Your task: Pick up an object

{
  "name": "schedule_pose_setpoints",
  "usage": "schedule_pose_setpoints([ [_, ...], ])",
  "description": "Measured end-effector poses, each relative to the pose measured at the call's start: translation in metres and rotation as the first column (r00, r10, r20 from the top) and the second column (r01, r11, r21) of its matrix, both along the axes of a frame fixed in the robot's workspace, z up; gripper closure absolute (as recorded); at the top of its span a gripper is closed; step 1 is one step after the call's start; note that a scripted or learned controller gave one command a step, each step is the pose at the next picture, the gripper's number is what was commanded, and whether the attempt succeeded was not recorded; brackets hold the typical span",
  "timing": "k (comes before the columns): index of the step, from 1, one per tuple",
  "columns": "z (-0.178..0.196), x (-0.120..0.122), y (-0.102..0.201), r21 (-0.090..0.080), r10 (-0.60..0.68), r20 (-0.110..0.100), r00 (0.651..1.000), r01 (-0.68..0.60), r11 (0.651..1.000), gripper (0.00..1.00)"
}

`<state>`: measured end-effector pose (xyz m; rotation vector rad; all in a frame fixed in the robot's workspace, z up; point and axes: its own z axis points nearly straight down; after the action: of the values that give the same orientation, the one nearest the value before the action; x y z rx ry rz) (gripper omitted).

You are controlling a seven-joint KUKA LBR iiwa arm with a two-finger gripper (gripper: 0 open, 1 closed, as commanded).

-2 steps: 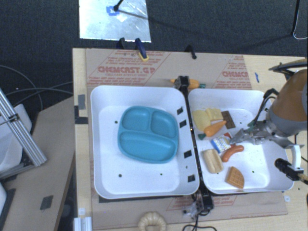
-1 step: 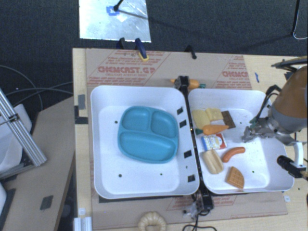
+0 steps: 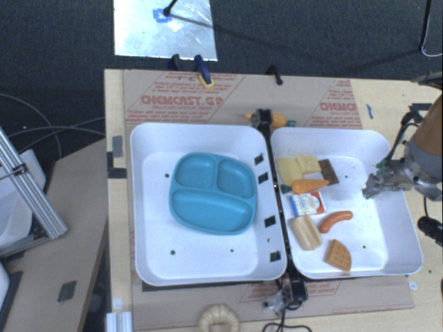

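The right bin (image 3: 387, 254) holds several toy foods: pale cheese slices (image 3: 299, 167), a brown chocolate bar (image 3: 327, 171), an orange carrot (image 3: 309, 185), a red and blue carton (image 3: 306, 204), a red sausage (image 3: 336, 220), a beige bread roll (image 3: 305, 232) and a brown waffle (image 3: 338, 254). My gripper (image 3: 380, 184) hangs over the bin's right part, to the right of the foods and apart from them. Nothing shows between its fingers.
The left bin (image 3: 152, 254) carries a blue divided plate (image 3: 212, 191). A black clip bar (image 3: 272, 185) runs between the bins. Beyond the bins lie a cardboard sheet (image 3: 180, 99) with a blue and yellow clamp (image 3: 203, 70). A beige ring (image 3: 219, 319) lies in front.
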<state>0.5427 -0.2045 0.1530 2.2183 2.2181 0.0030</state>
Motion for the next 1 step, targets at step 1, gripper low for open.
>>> schedule_pose_setpoints([
  [1, 0.0516, -0.0077, 0.003, 0.0, 0.004, 0.002, 1.0, -0.004, 1.0, 1.0],
])
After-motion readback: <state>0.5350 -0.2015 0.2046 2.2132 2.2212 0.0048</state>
